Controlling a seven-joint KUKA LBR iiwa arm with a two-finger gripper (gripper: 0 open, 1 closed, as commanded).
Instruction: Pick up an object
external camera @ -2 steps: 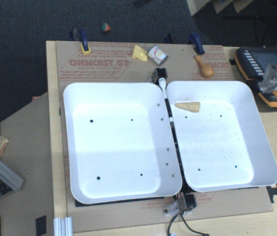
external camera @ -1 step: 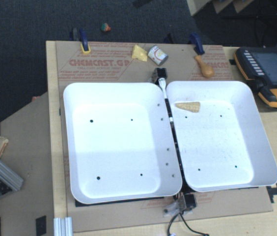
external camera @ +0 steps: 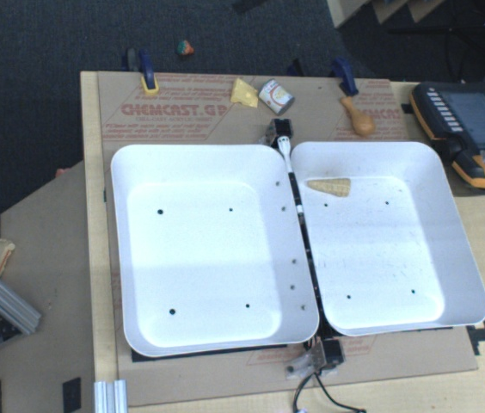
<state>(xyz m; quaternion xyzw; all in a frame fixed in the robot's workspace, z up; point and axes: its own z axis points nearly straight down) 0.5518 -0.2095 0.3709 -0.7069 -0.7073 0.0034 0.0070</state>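
A tan, cone-shaped object [external camera: 329,186] lies flat near the back left corner of the right bin [external camera: 449,256]. Beside it stands the left bin [external camera: 131,256], a shallow white tray with a few dark dots on its floor.
On the cardboard behind the bins lie a yellow wedge [external camera: 243,93], a small white and grey block [external camera: 276,96] and a wooden-handled tool [external camera: 357,117]. Blue clamps [external camera: 146,69] hold the board's back edge. A yellow and black pendant [external camera: 470,127] sits at the far right.
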